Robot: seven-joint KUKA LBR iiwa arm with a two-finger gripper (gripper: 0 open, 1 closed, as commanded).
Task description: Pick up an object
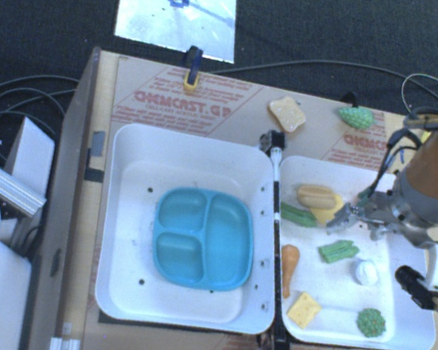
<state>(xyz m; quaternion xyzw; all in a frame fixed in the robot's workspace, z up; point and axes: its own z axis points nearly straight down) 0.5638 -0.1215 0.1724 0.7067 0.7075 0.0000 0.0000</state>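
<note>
Two white bins (pixel 127 196) — a light-blue divided plate (pixel 203 238), an orange carrot (pixel 289 266), a yellow cheese wedge (pixel 303 309), green broccoli (pixel 371 322) — on a tan desk (pixel 214 106) with red lettering.

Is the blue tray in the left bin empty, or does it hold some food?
Empty. The blue tray lies flat in the left bin, and all its compartments show bare blue.

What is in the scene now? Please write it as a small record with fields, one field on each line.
left bin: white bin holding a blue divided plate
right bin: white bin holding toy foods
foods in right bin: hot dog bun, green pod, carrot, cheese wedge, green leafy piece, white round piece, broccoli
outside the bins: bread slice, green knobbly toy
gripper: gripper low over the right bin, beside the bun
</note>
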